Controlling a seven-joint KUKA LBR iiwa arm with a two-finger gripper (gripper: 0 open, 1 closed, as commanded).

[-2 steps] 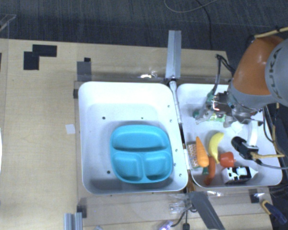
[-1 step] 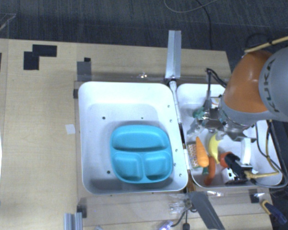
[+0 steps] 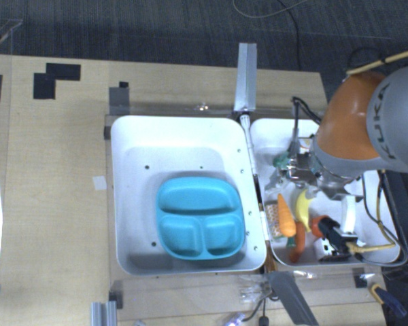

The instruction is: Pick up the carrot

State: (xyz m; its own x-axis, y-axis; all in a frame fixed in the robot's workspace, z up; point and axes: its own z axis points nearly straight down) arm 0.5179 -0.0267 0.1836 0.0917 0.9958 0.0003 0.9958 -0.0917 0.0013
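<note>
Looking down from the overhead camera: arm (image 3: pixel 367 124) reaching in over the right bin (image 3: pixel 265 138), tool (image 3: pixel 304 170) low among the toy food. Can't tell from here whether it's open or closed, too much wrist bulk in the way, and nothing visibly held.

Carrot (image 3: pixel 286 214) just below and slightly left of the tool, lying lengthwise along the bin's left wall, fat end nearer the tool and the tip pointing away toward the near edge. Banana (image 3: pixel 303 208) right beside it on the far side from the wall, nearly touching. Something red (image 3: pixel 317 225) a bit further out, plus a small boxy snack packet (image 3: pixel 273 217) tucked against the wall side.

Probably a light, hard plastic toy, so stiff, smooth and a bit slippery, not fragile. Tapered too, so likely to squirt out if pinched near the tip. Best bet: across the thick upper half, squeezing sideways. Tight fit though, with wall and banana crowding both flanks.

Left bin (image 3: pixel 129 155), well away from the tool, just holding a blue divided plate (image 3: pixel 200 216).
</note>
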